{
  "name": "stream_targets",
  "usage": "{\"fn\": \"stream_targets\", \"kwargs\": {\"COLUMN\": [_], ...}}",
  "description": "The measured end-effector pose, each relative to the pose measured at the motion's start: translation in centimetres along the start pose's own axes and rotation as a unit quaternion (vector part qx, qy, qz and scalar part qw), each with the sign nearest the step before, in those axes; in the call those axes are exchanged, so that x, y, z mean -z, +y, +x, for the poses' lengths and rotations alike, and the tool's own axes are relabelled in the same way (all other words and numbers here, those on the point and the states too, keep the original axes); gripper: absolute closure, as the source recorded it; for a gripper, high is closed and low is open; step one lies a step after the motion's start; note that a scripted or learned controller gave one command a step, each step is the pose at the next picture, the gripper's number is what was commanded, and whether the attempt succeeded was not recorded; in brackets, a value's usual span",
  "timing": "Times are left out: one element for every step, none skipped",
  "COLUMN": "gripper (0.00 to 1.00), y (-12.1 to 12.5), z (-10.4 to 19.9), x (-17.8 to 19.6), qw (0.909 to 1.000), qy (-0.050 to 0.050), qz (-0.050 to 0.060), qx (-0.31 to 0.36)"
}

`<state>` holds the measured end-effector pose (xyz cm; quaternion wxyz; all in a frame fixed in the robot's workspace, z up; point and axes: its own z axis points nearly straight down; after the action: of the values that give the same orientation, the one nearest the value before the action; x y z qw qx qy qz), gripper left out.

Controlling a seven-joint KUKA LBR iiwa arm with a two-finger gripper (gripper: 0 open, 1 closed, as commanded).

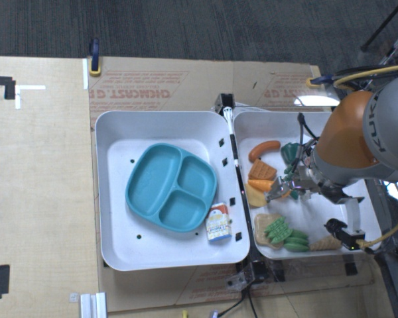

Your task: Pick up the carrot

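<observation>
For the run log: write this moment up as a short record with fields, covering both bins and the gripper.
left bin: blue divided plate; small carton beside its lower right edge
right bin: toy foods, among them a sausage, green vegetables
carrot: small orange piece at the fingertips; grasp unclear
gripper: low in the right bin, over the food pile
arm: enters from the right

The arm (358,134) runs off the right edge and covers much of the right bin (298,121). The tool (283,189) is too small and cluttered to read its fingers. A green item (290,152) sits half hidden behind it.
</observation>
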<state>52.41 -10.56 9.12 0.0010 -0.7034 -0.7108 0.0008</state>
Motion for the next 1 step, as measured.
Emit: {"fn": "stream_targets", "kwargs": {"gripper": [0.00], "y": [3.50], "z": [0.37], "x": [-0.01], "qw": [0.9843], "qy": [-0.001], "qz": [0.000], "qx": [-0.177]}}
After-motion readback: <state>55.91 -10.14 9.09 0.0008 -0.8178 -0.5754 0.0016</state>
